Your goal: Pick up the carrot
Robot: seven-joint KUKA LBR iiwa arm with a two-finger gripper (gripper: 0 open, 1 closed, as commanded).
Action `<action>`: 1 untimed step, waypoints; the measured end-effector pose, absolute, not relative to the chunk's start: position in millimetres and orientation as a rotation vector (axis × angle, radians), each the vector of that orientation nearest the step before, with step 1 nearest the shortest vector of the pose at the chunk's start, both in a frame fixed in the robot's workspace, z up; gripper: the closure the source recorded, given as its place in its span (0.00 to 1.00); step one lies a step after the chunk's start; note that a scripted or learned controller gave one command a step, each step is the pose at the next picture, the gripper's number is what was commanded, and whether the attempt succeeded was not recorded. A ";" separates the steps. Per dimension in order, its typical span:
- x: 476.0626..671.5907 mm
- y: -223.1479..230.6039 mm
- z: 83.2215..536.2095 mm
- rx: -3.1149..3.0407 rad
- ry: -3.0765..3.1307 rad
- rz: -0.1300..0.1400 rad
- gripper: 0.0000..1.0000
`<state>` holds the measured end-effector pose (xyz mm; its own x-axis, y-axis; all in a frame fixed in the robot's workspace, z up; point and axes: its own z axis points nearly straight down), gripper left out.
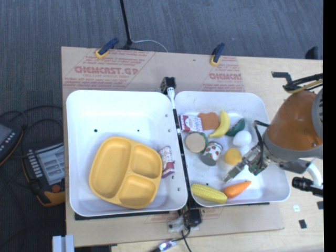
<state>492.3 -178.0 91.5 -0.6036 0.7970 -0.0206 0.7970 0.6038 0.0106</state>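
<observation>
The camera view looks down on a brown tabletop (105, 70) carrying two shallow white bins side by side. The left bin (105, 109) holds a yellow divided plate (126, 171), and a small red-and-white can (167, 161) lies just beside the plate's right edge, against the wall between the bins. The right bin (273, 188) holds the toy food: the carrot (237, 188) lies on its side near the front wall, tilted slightly, with an ear of corn (209, 193) just to its left. Further back are a banana (223, 124), a brown bread-like piece (209, 121), a red-and-white packet (192, 123), a green vegetable (237, 127), a white egg (242, 139), a small yellow-orange ball (233, 156), a round tin with a tan lid (195, 142) and a strawberry-printed can (212, 153). The arm, with its orange band (293, 122), reaches in from the right over the right bin. Its gripper (239, 169) points down and to the left, just above the carrot and beside the yellow-orange ball. The fingers (231, 175) look close together at their tips, and nothing is seen between them; the carrot lies free on the bin floor.
</observation>
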 end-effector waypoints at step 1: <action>491.1 -179.0 91.6 1.024 2.944 -0.001 0.00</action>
<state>491.1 -179.0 91.6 -0.7838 0.6206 -0.0234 0.6206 0.7841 0.0075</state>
